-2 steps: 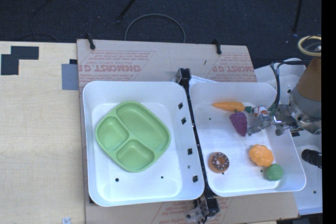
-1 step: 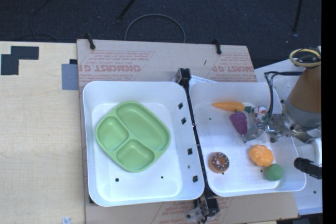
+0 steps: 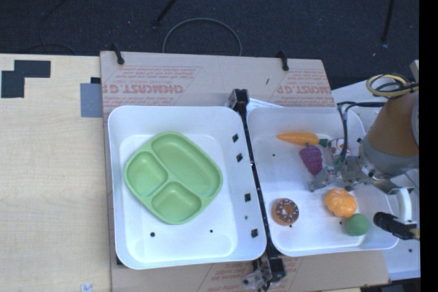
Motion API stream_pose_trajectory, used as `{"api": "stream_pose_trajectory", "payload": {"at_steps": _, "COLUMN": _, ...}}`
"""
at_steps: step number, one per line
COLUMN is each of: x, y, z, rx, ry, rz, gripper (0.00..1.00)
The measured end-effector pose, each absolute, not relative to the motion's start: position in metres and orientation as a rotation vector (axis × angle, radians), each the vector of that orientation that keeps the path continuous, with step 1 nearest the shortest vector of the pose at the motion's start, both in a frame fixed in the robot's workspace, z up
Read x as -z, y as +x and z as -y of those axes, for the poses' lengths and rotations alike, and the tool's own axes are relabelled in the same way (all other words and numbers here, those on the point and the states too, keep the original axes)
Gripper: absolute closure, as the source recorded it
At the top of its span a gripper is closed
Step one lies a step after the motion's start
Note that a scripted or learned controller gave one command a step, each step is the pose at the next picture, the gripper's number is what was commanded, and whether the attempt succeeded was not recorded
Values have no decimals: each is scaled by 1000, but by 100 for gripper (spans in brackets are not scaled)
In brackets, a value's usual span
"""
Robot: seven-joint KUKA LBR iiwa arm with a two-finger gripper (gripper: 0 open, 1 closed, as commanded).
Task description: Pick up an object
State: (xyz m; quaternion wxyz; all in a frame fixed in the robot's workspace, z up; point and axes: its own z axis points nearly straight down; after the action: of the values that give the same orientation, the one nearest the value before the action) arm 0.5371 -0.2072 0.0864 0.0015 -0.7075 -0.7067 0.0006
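Nearest the camera in the right bin [image 3: 301,246], a green ball [image 3: 356,224] lies by the front right corner, touching an orange fruit [image 3: 340,202] just behind it. To their left, apart from both, sits a chocolate donut [image 3: 285,211] with sprinkles. In the left bin [image 3: 137,243] a green plate [image 3: 173,176] with three compartments lies flat, set at a slant, with nothing in any compartment.

Further back in the right bin, the end effector [image 3: 327,178] is low over the bin floor, between the orange fruit and a purple piece [image 3: 311,159]. Its grey fingers [image 3: 319,182] point toward the bin's middle; how wide they stand cannot be told, and nothing is seen between them. The purple piece lies just beside the end effector, on its far left side. Behind that, an orange carrot [image 3: 298,139] lies along the back of the bin, apart from the purple piece.

The arm [image 3: 393,133], with its orange band, reaches in from the right over the bin's rim. Both bins rest on brown cardboard [image 3: 205,78] on the pale wooden desk [image 3: 48,181].
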Motion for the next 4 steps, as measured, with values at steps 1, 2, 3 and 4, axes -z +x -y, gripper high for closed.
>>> {"api": "stream_pose_trajectory", "payload": {"at_steps": 1, "x": -99, "y": 538, "z": 208, "rx": -1, "ry": -2224, "rz": 2218, "gripper": 100}}
{"api": "stream_pose_trajectory", "payload": {"at_steps": 2, "x": -161, "y": 540, "z": 203, "rx": 2, "ry": -2221, "rz": 2225, "gripper": 100}}
{"api": "stream_pose_trajectory", "payload": {"at_steps": 3, "x": -211, "y": 550, "z": 202, "rx": 2, "ry": -2221, "rz": 2225, "gripper": 100}}
{"api": "stream_pose_trajectory", "payload": {"at_steps": 4, "x": -259, "y": 549, "z": 194, "rx": 2, "ry": -2220, "rz": 2225, "gripper": 100}}
